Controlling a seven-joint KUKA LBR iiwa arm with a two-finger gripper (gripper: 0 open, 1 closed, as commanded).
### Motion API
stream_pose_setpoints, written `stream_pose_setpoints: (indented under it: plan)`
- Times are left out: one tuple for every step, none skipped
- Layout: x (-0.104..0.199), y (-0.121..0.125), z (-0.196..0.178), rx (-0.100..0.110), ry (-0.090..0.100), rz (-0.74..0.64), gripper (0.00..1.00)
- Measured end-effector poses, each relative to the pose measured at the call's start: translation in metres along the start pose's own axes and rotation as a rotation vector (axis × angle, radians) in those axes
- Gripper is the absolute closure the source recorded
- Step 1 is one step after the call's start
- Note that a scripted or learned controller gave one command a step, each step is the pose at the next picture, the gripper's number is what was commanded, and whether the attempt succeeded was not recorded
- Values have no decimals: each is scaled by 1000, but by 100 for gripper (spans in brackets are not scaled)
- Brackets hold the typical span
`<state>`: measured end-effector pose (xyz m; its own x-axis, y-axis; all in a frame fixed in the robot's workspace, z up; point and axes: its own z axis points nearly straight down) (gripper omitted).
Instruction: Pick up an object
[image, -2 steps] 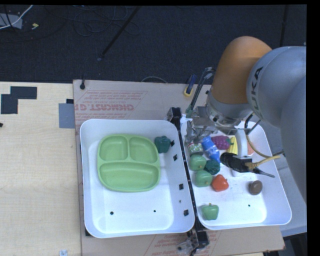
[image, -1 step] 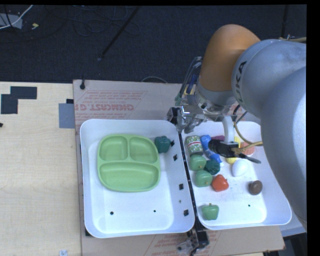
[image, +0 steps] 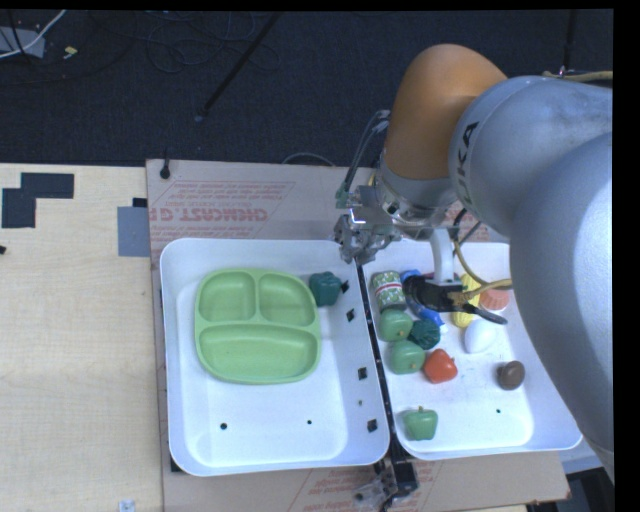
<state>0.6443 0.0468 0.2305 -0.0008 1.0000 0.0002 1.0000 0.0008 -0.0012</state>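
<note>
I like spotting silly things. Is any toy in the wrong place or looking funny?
One toy sits apart. A small teal piece lies in the left bin, touching the green divided plate, while the other toys crowd the right bin. Nothing looks spilled or broken.

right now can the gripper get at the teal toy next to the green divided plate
Probably yes. The gripper hovers just up and right of the teal toy, which sits apart from the green divided plate with nothing over it.

One fixed camera sits above the counter (image: 80, 330), looking down at a slant on both white bins (image: 185, 420), the arm (image: 530, 170) looming close from the right.
</note>
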Motion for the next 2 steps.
stream_pose_setpoints:
  plan:
    - [-18,-7,-2,2,-1,3,100]
    - [-10,6,-4,-1,0,1,100]
